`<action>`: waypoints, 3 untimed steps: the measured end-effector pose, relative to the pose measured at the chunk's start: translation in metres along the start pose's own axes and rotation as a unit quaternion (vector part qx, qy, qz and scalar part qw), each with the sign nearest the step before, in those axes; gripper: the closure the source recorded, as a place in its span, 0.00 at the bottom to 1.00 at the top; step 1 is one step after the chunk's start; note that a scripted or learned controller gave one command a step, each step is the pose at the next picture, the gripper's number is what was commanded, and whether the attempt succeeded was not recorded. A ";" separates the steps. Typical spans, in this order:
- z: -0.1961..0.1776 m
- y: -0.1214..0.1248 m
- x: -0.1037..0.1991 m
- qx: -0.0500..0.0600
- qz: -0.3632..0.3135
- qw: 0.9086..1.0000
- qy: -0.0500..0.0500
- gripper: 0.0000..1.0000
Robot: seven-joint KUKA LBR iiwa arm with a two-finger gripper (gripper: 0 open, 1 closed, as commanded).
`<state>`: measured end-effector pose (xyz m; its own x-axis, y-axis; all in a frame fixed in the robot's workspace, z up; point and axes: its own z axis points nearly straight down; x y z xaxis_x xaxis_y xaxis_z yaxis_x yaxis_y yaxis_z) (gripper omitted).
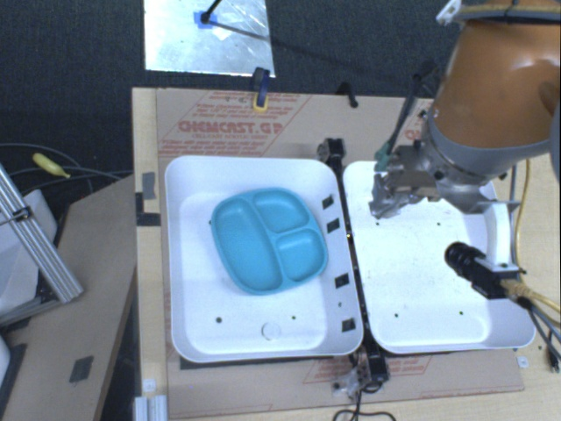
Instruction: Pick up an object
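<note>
item: gripper [384, 202], mine. hanging low over the far inner corner of the right-hand bin [421, 327], close to the wall it is sharing with its neighbour. jaws: i cannot tell whether they are standing apart or together, and i am not counting anything as held.

item: blue plate [268, 239], three sections. lying flat in the left-hand bin [188, 323], well apart from my jaws, across the shared wall toward the view's left and a little nearer the camera.

risks, as i am judging them:
- going down from here, i am likely closing on white bin floor, because the plate is not lying beneath my jaws.
- crossing over while hanging this low, i am risking a knock against the shared wall and the dark tabs [333, 226] along it.
- the plate is looking wide, shallow and smooth. jaws landing on its middle are probably just pressing plastic and sliding. only the rim or a dividing ridge is offering a hold, and a poor bite there is likely tipping it.
</note>
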<state>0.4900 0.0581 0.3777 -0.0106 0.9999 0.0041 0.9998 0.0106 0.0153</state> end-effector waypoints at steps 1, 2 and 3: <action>-0.029 -0.002 0.100 0.005 -0.002 1.000 0.000 1.00; -0.089 -0.001 0.085 0.003 0.003 1.000 -0.001 1.00; -0.013 -0.003 0.032 0.009 0.008 1.000 -0.003 1.00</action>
<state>0.4865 0.0902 0.3903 0.0046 1.0000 -0.0019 1.0000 -0.0046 -0.0036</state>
